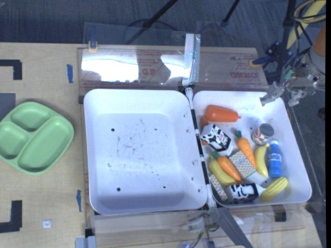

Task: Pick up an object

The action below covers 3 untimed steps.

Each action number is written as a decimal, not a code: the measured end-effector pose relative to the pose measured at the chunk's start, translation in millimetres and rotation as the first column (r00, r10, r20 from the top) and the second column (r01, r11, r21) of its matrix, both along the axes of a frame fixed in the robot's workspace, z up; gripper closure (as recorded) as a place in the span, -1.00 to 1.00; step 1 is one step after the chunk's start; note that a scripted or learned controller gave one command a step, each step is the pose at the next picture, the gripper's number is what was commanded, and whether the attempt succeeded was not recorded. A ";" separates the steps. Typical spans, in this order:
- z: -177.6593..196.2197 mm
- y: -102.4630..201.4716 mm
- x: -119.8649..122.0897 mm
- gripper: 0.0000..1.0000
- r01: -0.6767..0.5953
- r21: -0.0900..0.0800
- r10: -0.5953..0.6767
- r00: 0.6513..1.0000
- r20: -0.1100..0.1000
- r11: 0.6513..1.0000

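— When we look down on the 2 bins, where is our gripper [283, 93]?
— It hangs over the top right corner of the right bin [302, 175]. We cannot tell if it is wide or shut.
— Where are the toys?
— They lie toward 7 o'clock from it. The orange carrot [222, 113] is nearest, at about 8 o'clock, well apart.
— How does it lie?
— Long way from 9 to 3, so we think we must move left and down.

Toy pile in right bin [296, 138], carrots [246, 150], bananas [274, 188], blue bottle [274, 159], cow-print toy [215, 138]
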<state>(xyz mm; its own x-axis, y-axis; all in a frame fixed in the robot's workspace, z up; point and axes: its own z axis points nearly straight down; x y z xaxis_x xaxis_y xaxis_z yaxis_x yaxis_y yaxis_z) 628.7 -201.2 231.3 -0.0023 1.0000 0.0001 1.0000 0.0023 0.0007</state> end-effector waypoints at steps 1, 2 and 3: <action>-128.8 -9.6 -21.9 -1.00 -0.050 0.008 0.050 0.999 0.004 0.999; -139.4 16.9 -52.9 -1.00 -0.035 -0.007 0.035 0.999 0.015 0.999; -128.4 14.8 -52.1 1.00 -0.031 -0.009 0.031 0.999 0.019 0.999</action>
<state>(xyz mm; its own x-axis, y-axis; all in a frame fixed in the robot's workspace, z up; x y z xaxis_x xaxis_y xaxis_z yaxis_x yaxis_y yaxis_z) 576.6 -186.4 103.0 -0.0334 0.9994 -0.0085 0.9992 0.0336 0.0201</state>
